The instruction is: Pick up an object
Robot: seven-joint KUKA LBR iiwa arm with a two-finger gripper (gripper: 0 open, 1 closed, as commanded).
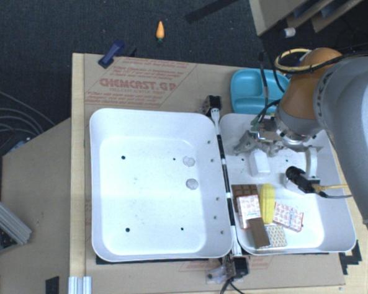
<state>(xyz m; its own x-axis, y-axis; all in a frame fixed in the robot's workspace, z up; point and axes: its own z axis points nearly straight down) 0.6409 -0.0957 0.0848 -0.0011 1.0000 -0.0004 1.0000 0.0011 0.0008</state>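
The grey arm [355,113] comes in from the right edge and takes up the upper right of the frame. Its orange band [302,88] sits above the wrist [295,128], which points downward. The gripper [256,149] hangs just right of centre, below the band

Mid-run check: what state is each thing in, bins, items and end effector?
Left bin: holds two small discs.
Right bin: holds the items, arm above it.
Yellow piece: lying flat.
Packets: flat, one each side of the yellow piece.
Brown bar: flat, at the bin's front.
Blue tub: upright, open, behind right bin.
End effector: over right bin's back part; open or shut unclear.
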